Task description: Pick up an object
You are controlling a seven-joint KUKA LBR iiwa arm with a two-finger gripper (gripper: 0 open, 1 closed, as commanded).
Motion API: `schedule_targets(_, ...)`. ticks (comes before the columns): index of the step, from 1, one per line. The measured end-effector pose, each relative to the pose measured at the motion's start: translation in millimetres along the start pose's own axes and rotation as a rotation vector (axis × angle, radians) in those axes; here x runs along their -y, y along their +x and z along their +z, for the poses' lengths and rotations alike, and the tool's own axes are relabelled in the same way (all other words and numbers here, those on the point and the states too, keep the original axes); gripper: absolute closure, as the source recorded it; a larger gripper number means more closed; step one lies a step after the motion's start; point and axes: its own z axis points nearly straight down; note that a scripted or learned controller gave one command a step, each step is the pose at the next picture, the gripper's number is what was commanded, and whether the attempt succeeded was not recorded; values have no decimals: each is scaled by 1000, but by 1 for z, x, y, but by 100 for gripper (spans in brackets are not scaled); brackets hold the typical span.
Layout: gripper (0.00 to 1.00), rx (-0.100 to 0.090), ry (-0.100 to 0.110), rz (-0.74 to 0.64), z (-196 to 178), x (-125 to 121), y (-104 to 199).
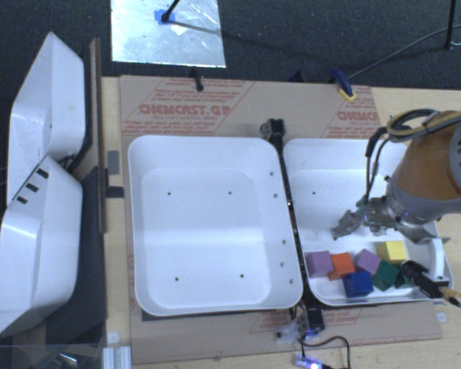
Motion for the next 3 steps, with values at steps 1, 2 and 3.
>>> schedule_targets(1, 0, 1, -3, 0, 32, -55, -32)
schedule_targets(2, 0, 1, -3, 2, 31, 11, -32)
schedule_targets(3, 100, 1, -7, 0, 20, 9, -31)
